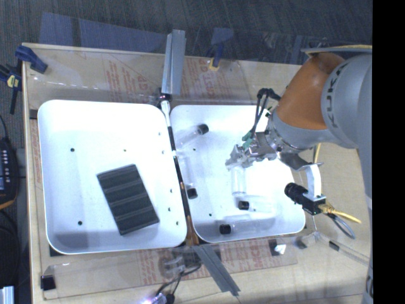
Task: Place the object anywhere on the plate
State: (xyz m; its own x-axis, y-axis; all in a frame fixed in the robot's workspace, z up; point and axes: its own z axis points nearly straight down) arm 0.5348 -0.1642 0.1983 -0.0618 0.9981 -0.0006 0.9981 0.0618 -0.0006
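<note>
The plate (pixel 127 199) is a dark grey ribbed rectangle lying askew in the left bin (pixel 63 125). My gripper (pixel 240 159) hangs over the middle of the right bin (pixel 288 223), far to the right of the plate. Just below it lies a clear tube-like object (pixel 239 183) with a black cap (pixel 243 204). The gripper's tip is at or just above this object's upper end; I cannot tell whether they touch. Nothing visibly hangs from the gripper.
The right bin holds more clear pieces with black caps: one at the upper left (pixel 201 130), one along the front wall (pixel 225 228), and a small black piece (pixel 192 193) by the divider. The arm's grey and orange body (pixel 316 100) covers the bin's right side.
</note>
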